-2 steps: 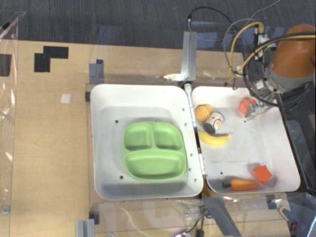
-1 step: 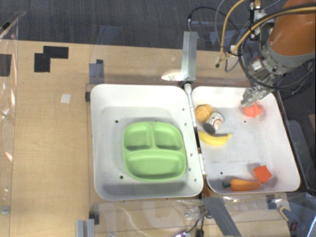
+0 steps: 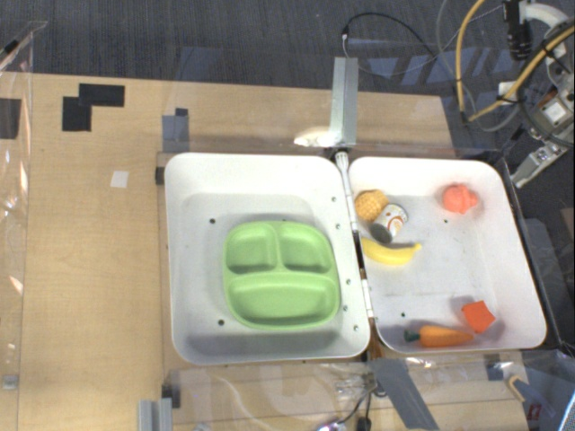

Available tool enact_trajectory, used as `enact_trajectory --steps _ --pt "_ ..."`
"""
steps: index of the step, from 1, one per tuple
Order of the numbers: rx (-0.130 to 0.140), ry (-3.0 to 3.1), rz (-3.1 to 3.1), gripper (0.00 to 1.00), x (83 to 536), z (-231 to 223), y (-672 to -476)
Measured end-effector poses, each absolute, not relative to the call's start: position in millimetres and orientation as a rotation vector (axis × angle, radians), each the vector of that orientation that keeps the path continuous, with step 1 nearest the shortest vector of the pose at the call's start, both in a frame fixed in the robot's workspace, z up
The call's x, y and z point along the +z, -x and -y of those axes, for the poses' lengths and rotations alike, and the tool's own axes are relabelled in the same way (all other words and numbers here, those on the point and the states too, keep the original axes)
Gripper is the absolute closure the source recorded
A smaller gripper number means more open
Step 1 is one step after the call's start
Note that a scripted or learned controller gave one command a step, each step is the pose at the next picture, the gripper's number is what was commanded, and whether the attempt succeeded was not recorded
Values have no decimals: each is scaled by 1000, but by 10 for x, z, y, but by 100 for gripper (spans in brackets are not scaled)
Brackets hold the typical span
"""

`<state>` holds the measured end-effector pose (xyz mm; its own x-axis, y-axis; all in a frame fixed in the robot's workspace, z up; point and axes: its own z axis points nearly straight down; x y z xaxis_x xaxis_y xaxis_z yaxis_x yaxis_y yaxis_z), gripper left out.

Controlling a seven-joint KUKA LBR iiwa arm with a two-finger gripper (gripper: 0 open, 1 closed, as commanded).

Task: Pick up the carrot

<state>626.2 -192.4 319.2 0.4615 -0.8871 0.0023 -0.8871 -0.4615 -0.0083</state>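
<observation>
Carrot (image 3: 442, 336) lies untouched at right bin's (image 3: 512, 241) near edge, just beside orange block (image 3: 478, 315). We see arm hardware at upper right, well apart from bins; end effector state we cannot tell. We judge pickup not yet started: approach, grasp, lift all remain.

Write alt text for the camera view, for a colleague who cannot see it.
An orange carrot lies along the near wall of the right white bin, beside an orange block, with a banana farther in. The left white bin holds a green divided plate.
</observation>
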Motion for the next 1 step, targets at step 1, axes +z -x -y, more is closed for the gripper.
enact_trajectory --steps 1 --pt "-5 2798 -1415 100 2479 1934 -6701"
